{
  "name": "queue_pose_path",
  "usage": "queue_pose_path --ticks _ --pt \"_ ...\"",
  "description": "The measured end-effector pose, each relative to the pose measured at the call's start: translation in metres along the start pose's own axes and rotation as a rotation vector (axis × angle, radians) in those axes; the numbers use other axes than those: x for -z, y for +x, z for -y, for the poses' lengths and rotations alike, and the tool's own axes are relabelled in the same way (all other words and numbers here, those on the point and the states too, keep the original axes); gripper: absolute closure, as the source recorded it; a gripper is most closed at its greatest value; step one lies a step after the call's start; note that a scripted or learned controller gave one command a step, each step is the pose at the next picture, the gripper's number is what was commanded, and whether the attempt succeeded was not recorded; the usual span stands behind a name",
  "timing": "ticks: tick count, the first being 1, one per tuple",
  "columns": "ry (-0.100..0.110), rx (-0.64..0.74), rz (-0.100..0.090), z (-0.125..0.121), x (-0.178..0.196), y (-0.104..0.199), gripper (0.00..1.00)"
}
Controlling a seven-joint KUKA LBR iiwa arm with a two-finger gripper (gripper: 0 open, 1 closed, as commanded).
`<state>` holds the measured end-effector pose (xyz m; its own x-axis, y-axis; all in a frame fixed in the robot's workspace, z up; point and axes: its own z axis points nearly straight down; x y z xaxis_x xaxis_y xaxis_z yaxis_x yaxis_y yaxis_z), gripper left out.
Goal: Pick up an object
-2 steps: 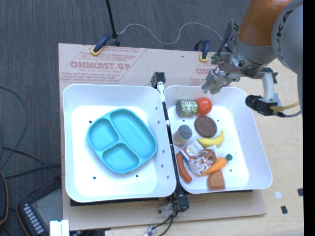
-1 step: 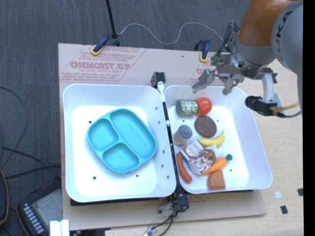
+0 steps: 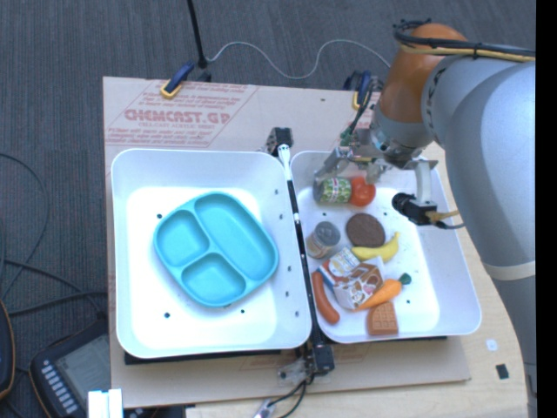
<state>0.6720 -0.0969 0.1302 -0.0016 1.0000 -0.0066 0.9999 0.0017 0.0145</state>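
Your grey arm's two-finger gripper (image 3: 346,165) sits low at the far end of the right white bin (image 3: 452,303), right over a small green-labelled can lying on its side (image 3: 333,191), with a red tomato-like ball (image 3: 363,193) just beside it. You cannot tell whether the pincer is spread or closed, nor whether it grips the can. The left white bin (image 3: 130,320) holds a light-blue divided plastic plate (image 3: 215,247).

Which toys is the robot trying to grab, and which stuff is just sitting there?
For the job:
gripper
green can
tomato
banana
brown patty
carrot
hot dog

Just lying about:
blue divided plate in the left bin
cardboard sheet
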Motion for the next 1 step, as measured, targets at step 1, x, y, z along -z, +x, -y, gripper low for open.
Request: queue_pose_path --ticks 1 --pt "-0.009 0.001 0.000 0.0080 -0.0058 0.0011 0.00"
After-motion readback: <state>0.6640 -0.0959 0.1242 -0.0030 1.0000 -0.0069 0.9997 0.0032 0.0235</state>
